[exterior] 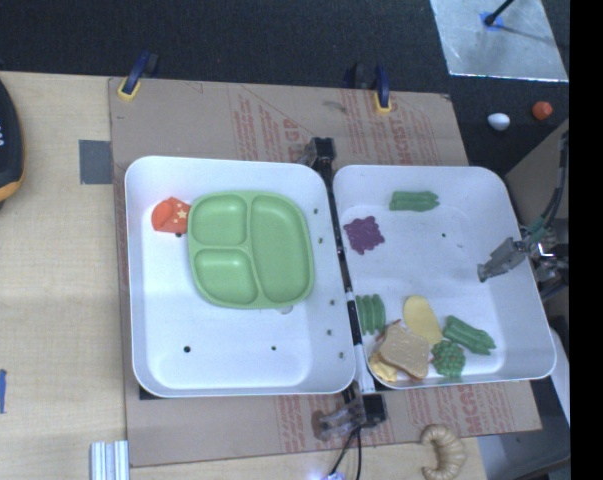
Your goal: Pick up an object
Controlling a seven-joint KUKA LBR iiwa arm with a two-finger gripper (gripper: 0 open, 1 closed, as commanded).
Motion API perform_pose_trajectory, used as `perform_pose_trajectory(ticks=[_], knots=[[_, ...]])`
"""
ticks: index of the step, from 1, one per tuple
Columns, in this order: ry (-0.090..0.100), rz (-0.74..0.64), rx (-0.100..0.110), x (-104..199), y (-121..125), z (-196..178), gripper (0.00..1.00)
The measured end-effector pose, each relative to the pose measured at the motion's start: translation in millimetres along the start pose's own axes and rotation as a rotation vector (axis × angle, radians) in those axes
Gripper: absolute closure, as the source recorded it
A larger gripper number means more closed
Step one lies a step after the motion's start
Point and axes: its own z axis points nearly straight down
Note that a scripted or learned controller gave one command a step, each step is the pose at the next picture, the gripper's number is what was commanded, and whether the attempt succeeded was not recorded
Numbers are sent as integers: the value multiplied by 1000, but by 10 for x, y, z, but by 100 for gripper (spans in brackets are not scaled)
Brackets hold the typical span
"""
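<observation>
From above, the gripper (501,260) hangs at the right bin's (481,193) right edge, apparently holding nothing; how far its fingers are spread cannot be told. The toy foods lie apart from it: a green pod (413,202) and purple piece (363,234) to its upper left, bread (405,352), a yellow piece (421,317) and greens (468,334) below. The left bin (161,358) holds a green divided plate (250,248) and a red toy (169,215).

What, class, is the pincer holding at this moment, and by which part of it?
Nothing is held. The pincer sits at the right edge of the right bin, over bare white floor, with no object between its fingers.
</observation>
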Motion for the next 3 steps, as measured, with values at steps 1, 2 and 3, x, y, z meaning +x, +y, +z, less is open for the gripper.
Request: perform_pose_trajectory(ticks=[1,2,3], knots=[[8,-7,14,814,-166,1271,0],[0,-4,3,753,-139,1103,100],[0,-3,3,754,-140,1106,0]])
